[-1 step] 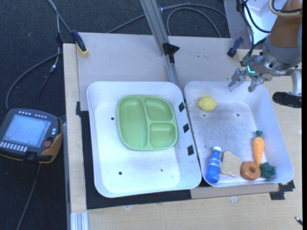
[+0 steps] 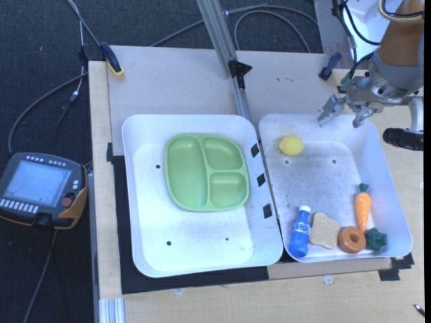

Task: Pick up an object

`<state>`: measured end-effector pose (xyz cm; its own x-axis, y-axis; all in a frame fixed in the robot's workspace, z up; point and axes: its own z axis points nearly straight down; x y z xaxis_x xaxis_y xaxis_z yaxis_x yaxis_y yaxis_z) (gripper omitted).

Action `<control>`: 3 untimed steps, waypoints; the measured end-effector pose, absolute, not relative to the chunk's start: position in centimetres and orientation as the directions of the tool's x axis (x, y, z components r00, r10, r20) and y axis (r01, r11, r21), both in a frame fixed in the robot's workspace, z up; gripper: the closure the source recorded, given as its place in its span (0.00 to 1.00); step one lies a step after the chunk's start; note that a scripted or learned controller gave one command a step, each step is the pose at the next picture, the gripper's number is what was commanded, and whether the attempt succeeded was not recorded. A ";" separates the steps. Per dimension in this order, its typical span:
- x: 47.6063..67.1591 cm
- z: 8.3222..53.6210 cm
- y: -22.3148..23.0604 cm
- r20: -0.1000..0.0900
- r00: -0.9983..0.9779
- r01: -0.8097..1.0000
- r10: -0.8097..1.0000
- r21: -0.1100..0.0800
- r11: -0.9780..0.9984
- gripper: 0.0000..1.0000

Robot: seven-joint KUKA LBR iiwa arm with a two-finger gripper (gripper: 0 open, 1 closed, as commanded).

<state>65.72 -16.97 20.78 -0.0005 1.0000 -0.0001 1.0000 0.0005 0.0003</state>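
Observation:
My gripper (image 2: 346,114) hangs above the far edge of the right bin (image 2: 337,163), fingers spread apart with nothing between them. A yellow lemon (image 2: 291,145) lies in that bin's far left part, to the left of and nearer than the gripper. Along the bin's near edge sit a blue bottle (image 2: 301,231), a slice of toast (image 2: 324,231), a brown doughnut (image 2: 351,239) and an orange carrot (image 2: 363,207) with a green piece (image 2: 375,239) below it.
The left bin (image 2: 145,180) holds a green divided plate (image 2: 207,172). A metal post (image 2: 222,29) slants up from between the bins. A teach pendant (image 2: 40,190) lies on the floor at left, with cables around it.

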 end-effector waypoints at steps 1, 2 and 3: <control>65.1 16.1 -16.3 0.002 0.000 1.000 1.000 -0.005 0.000 0.00; 64.5 11.6 -16.7 0.001 0.000 1.000 1.000 -0.005 0.000 0.00; 64.4 8.3 -16.6 0.001 -0.001 1.000 1.000 -0.004 0.001 0.00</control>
<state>64.44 -16.60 8.33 -0.0009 1.0000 0.0010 1.0000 0.0009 -0.0041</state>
